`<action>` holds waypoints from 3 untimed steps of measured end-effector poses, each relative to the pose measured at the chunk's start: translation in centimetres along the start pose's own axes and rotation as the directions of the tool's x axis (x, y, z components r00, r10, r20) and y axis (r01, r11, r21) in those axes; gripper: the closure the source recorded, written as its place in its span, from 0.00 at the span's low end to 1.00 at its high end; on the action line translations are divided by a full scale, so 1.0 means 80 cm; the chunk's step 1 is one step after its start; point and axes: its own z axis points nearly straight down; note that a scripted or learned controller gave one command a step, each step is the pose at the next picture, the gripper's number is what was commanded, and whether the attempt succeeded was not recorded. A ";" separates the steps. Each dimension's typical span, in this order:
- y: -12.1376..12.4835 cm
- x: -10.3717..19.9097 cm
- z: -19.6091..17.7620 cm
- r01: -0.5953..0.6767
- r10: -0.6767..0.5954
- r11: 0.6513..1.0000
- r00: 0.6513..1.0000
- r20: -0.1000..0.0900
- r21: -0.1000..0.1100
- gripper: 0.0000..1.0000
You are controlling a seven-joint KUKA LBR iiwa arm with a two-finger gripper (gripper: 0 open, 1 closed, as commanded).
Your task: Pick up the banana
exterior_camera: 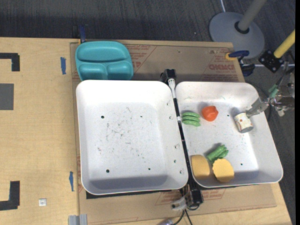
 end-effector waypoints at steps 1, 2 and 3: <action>-0.037 0.074 0.148 0.168 -0.168 0.986 0.986 -0.001 0.000 0.00; -0.076 0.129 0.193 -0.001 0.001 1.000 1.000 -0.002 0.002 0.00; 0.030 0.137 0.149 -0.103 0.103 0.995 0.995 0.000 -0.001 0.00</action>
